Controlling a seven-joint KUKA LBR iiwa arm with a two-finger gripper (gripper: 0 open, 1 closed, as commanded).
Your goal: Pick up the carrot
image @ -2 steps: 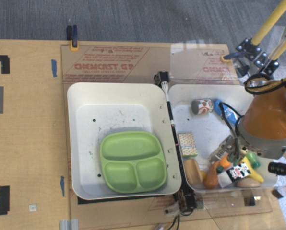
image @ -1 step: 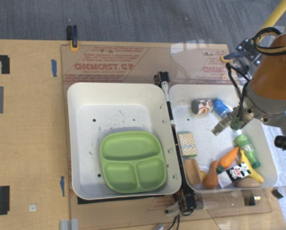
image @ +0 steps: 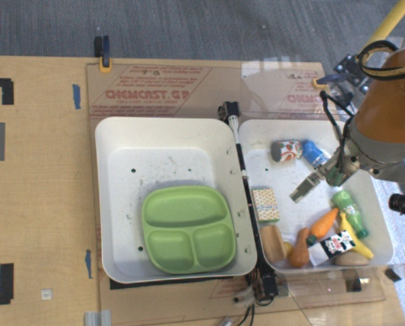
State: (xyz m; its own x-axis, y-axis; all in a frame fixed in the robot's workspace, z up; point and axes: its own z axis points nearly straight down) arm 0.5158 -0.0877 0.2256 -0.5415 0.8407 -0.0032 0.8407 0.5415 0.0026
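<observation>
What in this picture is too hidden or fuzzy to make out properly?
- Tool, camera view: small and blurred, so its grip state is unclear.
- Carrot: lower end lost among the piled toys.
- Arm: cut off by the right edge.
- Black-and-white toy: too small to identify.

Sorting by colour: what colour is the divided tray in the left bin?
Light green; the divided tray shows in the camera view.

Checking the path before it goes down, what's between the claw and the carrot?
Bare white bin floor, seen in the camera view. The claw hangs up-left of the carrot, with nothing lying between them.
</observation>
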